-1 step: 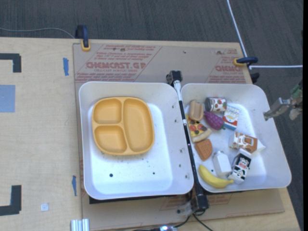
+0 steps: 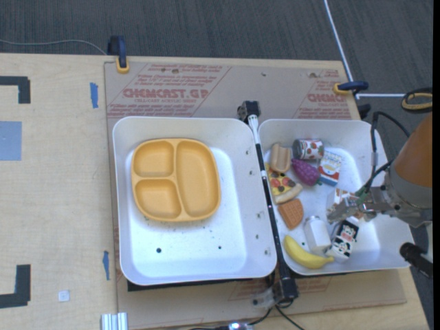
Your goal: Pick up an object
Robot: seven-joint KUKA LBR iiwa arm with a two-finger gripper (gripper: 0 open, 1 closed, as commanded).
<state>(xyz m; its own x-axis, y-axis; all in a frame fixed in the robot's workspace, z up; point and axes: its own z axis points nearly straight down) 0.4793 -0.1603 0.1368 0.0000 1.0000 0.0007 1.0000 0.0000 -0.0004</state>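
Camera view. Arm (image 2: 419, 177): enters at 3 o'clock, orange band visible, wrist reaching left over the right bin (image 2: 364, 133). Gripper (image 2: 346, 208): low inside that bin; whether the fingers are spread or closed cannot be told. Right bin contents: banana (image 2: 306, 253) at 6 o'clock; small black-and-white carton (image 2: 344, 239) just below the gripper; purple item (image 2: 306, 172) and can (image 2: 308, 149) toward 12 o'clock; pizza slice (image 2: 283, 185) at 9 o'clock. Left bin (image 2: 130, 253): yellow divided plate (image 2: 176, 179).

Robotics lab, clamped cardboard sheet (image 2: 227, 88), taped bench (image 2: 48, 184), grey carpet (image 2: 206, 12)
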